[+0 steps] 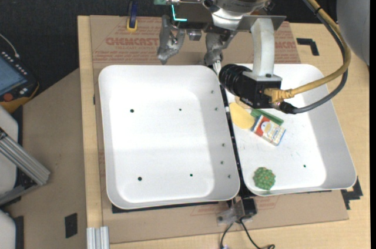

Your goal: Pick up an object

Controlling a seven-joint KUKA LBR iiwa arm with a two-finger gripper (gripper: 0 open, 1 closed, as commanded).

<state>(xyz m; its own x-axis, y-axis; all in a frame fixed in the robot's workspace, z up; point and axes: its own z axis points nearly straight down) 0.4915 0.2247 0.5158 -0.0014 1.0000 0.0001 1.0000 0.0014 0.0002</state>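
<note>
End effector [191, 48] sits at the far edge of the desk [94, 124], above the gap between the two bins, over brown cardboard [141, 36] with red lettering. Its two fingers hang apart, one at the left [169, 45] and one at the right [213, 51], with nothing between them.

Left bin [158, 130]: white floor with four small dark dots.

Right bin [317, 142] holds the objects. A pale yellow flat piece [239, 115] lies near the bin's left wall; just beside it, touching or overlapping its right edge, lies a small packet [269, 128] printed in red, green and white, tilted. A green round bumpy object [264, 178], possibly a toy broccoli head, sits near the front rim, well apart from the other two.

A black cylindrical unit [247, 86] on a white bracket [263, 51] hangs over the right bin's far left corner, with a tan cable [329, 74] leaving it to the right. All three objects rest in the bin, none touched by the fingers.
</note>
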